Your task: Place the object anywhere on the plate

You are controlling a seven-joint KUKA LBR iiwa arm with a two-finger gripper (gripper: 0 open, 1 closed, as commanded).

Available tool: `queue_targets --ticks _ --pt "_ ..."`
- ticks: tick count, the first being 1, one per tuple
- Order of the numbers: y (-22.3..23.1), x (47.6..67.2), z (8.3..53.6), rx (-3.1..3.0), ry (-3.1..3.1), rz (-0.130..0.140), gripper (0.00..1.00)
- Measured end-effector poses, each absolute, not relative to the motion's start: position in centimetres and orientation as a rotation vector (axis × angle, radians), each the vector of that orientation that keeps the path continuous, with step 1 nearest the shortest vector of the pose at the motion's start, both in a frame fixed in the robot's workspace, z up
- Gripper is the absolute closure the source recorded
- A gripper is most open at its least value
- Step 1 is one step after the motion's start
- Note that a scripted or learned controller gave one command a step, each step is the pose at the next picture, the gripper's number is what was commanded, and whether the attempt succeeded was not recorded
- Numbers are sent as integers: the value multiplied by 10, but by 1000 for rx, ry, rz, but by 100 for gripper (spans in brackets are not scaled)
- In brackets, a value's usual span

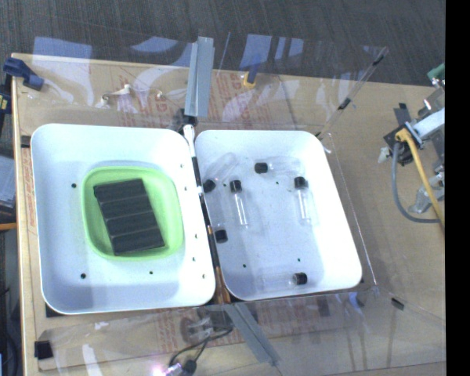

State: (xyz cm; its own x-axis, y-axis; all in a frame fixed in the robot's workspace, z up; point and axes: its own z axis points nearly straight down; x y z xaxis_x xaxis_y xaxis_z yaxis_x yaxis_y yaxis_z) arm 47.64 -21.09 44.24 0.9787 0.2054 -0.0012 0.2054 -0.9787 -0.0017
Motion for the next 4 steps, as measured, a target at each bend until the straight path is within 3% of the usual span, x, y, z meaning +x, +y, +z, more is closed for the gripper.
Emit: queue_targets --ticks 3,4 --pt "-210 477 442 -3122 -328 4 0" --pt "-210 500 391 -3122 -325 10 0"
